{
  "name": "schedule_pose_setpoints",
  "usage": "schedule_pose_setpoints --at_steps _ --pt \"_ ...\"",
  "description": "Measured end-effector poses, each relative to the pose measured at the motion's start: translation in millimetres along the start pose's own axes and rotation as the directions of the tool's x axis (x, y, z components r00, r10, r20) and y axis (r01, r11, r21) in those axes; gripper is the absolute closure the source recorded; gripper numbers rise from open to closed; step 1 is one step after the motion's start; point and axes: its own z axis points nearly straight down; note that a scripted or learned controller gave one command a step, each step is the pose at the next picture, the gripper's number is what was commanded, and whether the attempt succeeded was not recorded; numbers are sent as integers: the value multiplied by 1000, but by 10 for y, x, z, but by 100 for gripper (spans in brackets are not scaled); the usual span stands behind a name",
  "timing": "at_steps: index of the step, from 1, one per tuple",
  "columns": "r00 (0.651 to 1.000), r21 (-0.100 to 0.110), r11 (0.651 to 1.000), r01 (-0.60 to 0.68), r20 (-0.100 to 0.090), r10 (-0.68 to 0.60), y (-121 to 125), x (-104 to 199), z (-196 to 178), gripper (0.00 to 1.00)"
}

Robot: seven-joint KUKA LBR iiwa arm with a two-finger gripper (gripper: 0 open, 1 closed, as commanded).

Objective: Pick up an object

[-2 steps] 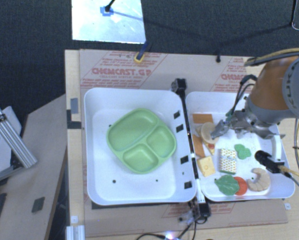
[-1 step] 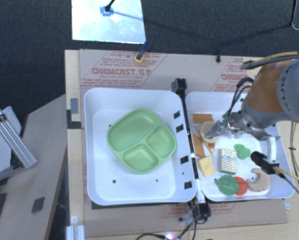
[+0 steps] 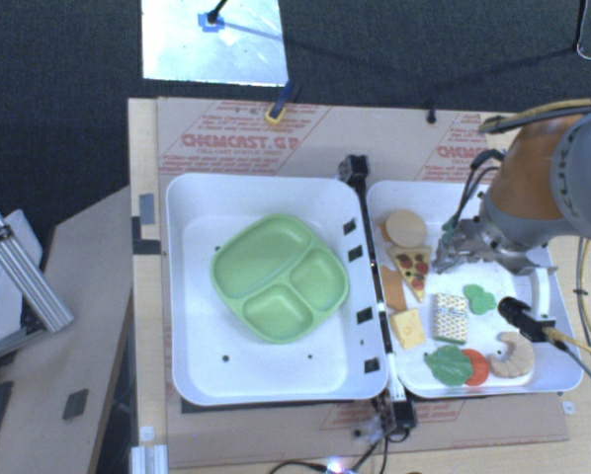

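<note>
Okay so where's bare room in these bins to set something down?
Left bin: bare floor all round the green plate, widest at the corners. Right bin: crowded with toy food; small gap between pizza and broccoli.

Pale green divided plate (image 3: 279, 276) in the white left bin (image 3: 192, 363) — over right, a pizza slice (image 3: 412, 270) dotted red on yellow, a yellow cheese wedge (image 3: 408, 328), green broccoli (image 3: 479, 298) — and a grey, orange-banded arm (image 3: 552, 181).

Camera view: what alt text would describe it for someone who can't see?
A grey-and-orange robot arm lowers its end effector beside a toy pizza slice in the right white bin of play food; the left bin holds a green divided plate.
</note>
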Motion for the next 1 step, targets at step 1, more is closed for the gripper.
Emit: schedule_pose_setpoints --at_steps 1 --pt "1000 8 1000 3 -1 -3 107 21 -503 100"
